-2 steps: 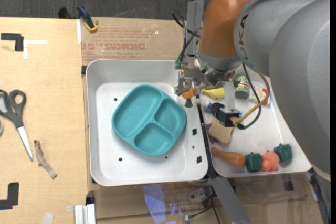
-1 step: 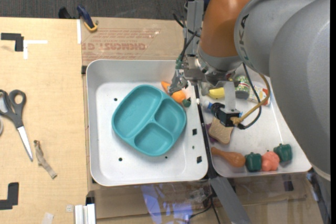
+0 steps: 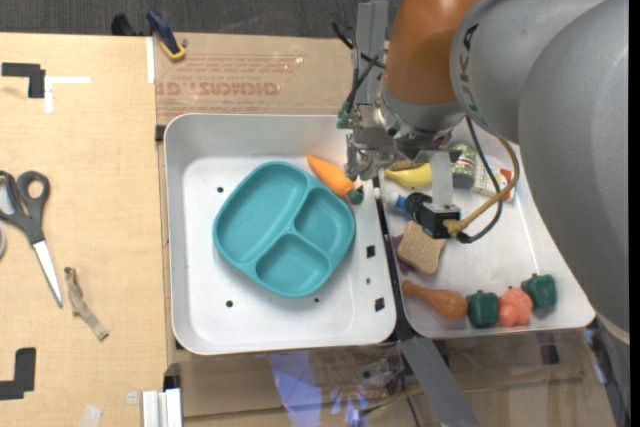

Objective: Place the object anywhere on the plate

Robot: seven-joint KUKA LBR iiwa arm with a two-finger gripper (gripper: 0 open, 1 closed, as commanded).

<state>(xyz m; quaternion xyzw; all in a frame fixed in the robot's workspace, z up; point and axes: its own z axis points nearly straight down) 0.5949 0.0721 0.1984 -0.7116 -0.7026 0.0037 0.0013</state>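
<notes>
A teal plate [image 3: 285,228] with three compartments lies in the left white bin [image 3: 190,315]. An orange carrot [image 3: 329,172] with a green top lies slantwise at the plate's upper right edge, close to the wall between the bins. My gripper [image 3: 362,169] hangs right at the carrot's green end, under the orange wrist band. The arm's body hides where gripper and carrot meet, so I cannot tell whether it touches the carrot. Nothing lies on the plate.
The right bin [image 3: 560,315] holds a banana [image 3: 411,175], a blue item [image 3: 412,205], a bread slice [image 3: 422,250], a tan gourd [image 3: 437,299], two green peppers [image 3: 483,309] and a pink fruit [image 3: 515,306]. Scissors [image 3: 30,215] lie on the bench at the left.
</notes>
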